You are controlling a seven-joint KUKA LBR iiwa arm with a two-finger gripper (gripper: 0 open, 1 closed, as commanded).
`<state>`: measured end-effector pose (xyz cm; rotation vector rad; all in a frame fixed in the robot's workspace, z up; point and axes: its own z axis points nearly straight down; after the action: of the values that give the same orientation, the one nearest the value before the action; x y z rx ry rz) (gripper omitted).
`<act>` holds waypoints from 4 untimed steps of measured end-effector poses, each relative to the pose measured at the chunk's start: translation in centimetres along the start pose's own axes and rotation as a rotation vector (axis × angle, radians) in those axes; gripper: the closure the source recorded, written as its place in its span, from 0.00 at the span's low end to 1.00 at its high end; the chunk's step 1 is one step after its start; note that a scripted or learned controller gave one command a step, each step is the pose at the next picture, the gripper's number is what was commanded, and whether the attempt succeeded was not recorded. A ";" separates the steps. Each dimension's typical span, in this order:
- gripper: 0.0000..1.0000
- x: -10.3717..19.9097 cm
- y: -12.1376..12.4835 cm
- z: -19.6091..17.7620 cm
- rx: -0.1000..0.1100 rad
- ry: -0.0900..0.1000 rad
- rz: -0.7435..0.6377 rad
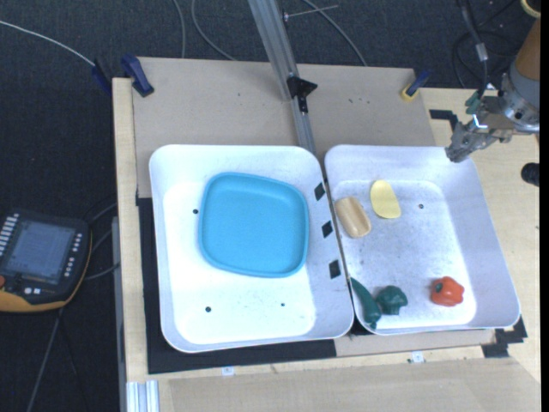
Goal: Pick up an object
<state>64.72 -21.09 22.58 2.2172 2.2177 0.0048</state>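
Observation:
The right bin (480, 230) holds a yellow oval piece (385, 200), a tan bread-like piece (352, 216), a dark green object (380, 301) at the front left corner and a red pepper-like object (446, 291) at the front right. My gripper (461, 148) hangs over the bin's back right corner, well apart from all of them, with nothing seen in it. The left bin (171, 230) holds a blue square plate (254, 224).
A grey metal post (279, 45) rises from behind the bins, ending at the seam between them. Blue clamps (137, 75) and a yellow clamp (416, 82) hold the board at the back. A handheld control pendant (39, 260) lies on the floor at left.

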 end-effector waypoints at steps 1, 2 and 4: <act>1.00 0.0 -0.9 -5.7 0.001 0.000 0.000; 1.00 5.1 -2.4 -4.2 0.006 0.003 -0.004; 1.00 15.1 -6.4 -4.7 0.005 0.003 -0.004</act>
<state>58.29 -6.03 27.25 2.2164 2.2264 0.0030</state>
